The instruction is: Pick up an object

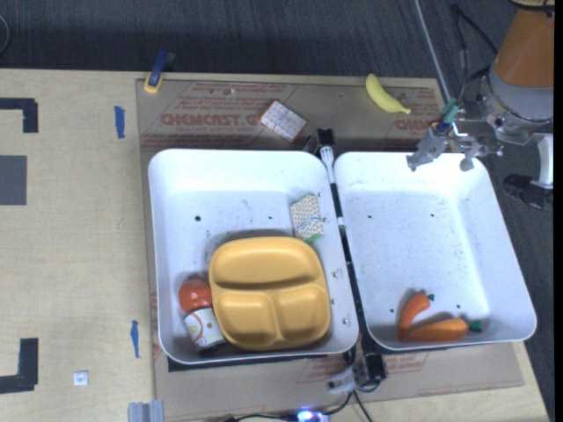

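Observation:
My gripper (444, 155) hangs over the far rim of the right bin (493, 236), near its back right corner. Its fingers stand apart with nothing between them. Two toy carrots lie at the right bin's near edge: a short one (413, 308) and a longer one (438, 330), far from the gripper. The left bin (176, 200) holds a yellow divided tray (268, 293), a small red and white object (197, 310) at its left side, and a patterned packet (306, 216) by the bin's right wall.
Beyond the bins, a yellow banana (385, 95) and a small chequered packet (281, 120) lie on the cardboard. A blue clip (158, 70) sits at the cardboard's far left corner. Cables run between the bins (339, 227).

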Robot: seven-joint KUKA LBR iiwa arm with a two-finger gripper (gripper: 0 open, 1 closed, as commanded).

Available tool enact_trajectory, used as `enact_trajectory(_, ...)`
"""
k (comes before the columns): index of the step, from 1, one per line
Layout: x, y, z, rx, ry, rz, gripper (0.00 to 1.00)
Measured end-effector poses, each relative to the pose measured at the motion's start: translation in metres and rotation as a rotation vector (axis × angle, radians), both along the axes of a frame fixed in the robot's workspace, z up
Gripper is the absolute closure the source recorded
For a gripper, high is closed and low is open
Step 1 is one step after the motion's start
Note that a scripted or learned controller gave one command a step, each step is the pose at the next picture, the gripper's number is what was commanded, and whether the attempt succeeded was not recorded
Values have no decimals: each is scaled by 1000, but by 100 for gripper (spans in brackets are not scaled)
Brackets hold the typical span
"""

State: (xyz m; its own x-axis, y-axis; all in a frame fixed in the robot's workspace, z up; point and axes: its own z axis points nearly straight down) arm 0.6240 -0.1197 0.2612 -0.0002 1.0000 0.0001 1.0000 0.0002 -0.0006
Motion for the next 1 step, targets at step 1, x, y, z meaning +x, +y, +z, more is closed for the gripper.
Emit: enact_trajectory(1, -3, 22, -150, 1, 2, 0, 0)
